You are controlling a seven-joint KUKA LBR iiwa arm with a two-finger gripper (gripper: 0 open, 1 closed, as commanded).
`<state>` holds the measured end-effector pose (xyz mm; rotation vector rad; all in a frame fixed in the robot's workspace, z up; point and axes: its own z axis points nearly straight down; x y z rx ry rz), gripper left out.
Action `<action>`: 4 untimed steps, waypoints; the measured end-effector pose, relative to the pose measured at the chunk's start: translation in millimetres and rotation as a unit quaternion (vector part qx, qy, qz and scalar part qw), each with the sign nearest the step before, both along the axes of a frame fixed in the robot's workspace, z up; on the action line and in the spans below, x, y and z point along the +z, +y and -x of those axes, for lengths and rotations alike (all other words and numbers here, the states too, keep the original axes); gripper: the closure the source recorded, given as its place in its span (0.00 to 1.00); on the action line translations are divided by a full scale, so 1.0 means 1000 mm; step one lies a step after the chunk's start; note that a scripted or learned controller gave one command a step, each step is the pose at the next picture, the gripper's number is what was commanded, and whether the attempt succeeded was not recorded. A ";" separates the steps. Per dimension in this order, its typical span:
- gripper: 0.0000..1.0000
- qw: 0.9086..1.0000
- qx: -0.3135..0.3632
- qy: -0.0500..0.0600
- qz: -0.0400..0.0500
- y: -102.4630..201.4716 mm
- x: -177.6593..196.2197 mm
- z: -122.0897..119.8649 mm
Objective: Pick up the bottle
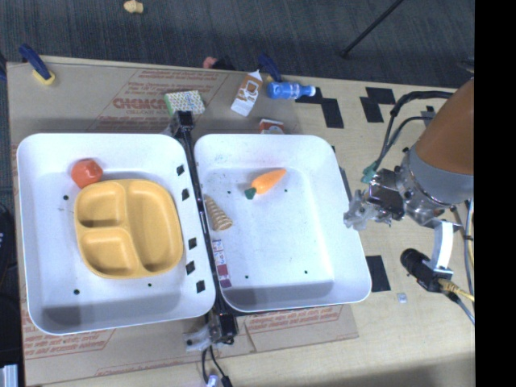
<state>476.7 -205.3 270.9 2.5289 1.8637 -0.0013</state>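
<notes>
A small blue bottle (288,91) with a pale cap lies on its side on the bench, behind the right bin's (343,248) far edge. My gripper (357,216) hangs just outside the right rim of that bin, about level with its middle. It is well in front of the bottle and to its right. Nothing shows in its grasp. The grey wrist and orange band rise behind it at the right edge of the view.
The right bin holds an orange carrot (267,181) and a tan ridged cone (217,214) by its left wall. In the left bin (32,216) are a yellow divided plate (129,226) and a red ball (86,171). A small carton (247,93) and a patterned packet (185,101) lie near the bottle.
</notes>
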 end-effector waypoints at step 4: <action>1.00 0.996 -0.087 0.003 -0.001 0.004 -0.026 0.001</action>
